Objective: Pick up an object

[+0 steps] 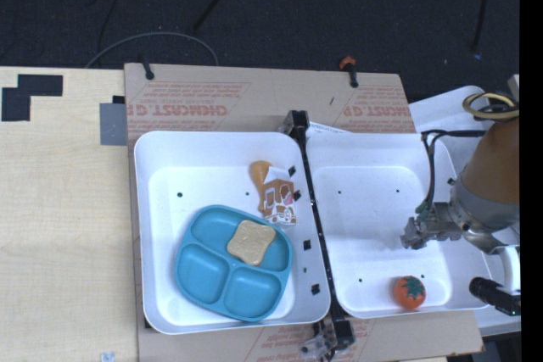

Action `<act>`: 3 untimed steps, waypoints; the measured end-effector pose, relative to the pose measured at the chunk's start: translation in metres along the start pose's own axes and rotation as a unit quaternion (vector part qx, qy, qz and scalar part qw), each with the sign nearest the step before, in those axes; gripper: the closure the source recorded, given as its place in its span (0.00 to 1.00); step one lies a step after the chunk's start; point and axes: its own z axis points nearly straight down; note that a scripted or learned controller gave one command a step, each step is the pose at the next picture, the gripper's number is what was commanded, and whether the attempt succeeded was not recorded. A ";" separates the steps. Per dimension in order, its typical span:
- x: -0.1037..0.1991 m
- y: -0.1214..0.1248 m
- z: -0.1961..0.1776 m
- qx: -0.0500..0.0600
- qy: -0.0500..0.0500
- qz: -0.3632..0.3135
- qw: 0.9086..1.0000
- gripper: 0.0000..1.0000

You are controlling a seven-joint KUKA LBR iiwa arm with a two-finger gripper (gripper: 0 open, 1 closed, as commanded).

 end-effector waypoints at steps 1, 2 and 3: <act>0.003 0.001 -0.042 -0.002 -0.001 -0.003 1.000 1.00; 0.005 0.001 -0.083 -0.002 -0.001 -0.004 1.000 1.00; 0.002 0.011 -0.134 -0.004 -0.002 -0.003 1.000 1.00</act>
